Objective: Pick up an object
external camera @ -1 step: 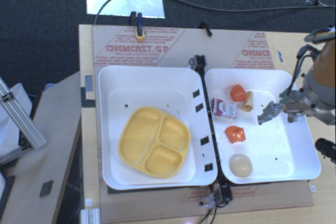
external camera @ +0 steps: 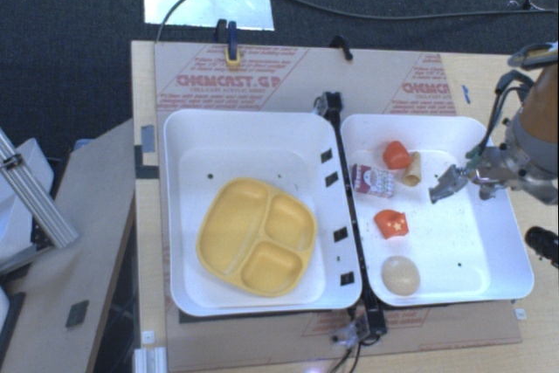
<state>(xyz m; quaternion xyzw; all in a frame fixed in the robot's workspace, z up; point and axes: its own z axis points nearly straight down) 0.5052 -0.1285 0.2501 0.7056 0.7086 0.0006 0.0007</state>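
The claw (external camera: 447, 184) hangs over the right shallow white bin (external camera: 502, 279), near its upper right part, at the end of the grey arm (external camera: 533, 144) that reaches in from the right. Nothing sits between its tips; whether it is released or clenched cannot be told from this slanted view.

Closest to it, just to the left, lies a red-topped toy ice-cream cone with a tan wafer (external camera: 402, 162). Its long axis runs roughly from upper left to lower right, the red scoop toward the upper left and the tan cone end toward the claw's side. Beside that, against the bin's left wall, is a small red and white printed packet (external camera: 371, 182). Below them rests a small red plastic chunk (external camera: 391, 224), and nearer the front edge a pale cream round ball (external camera: 401, 275).

Farther out, the left shallow white bin (external camera: 188, 153) carries a yellow three-compartment plastic tray (external camera: 255, 235). Both bins stand on the wooden surface (external camera: 419, 70).

As a judgement, the task is barely begun: nothing is lifted, and the approach, the closing and the raise are all left.
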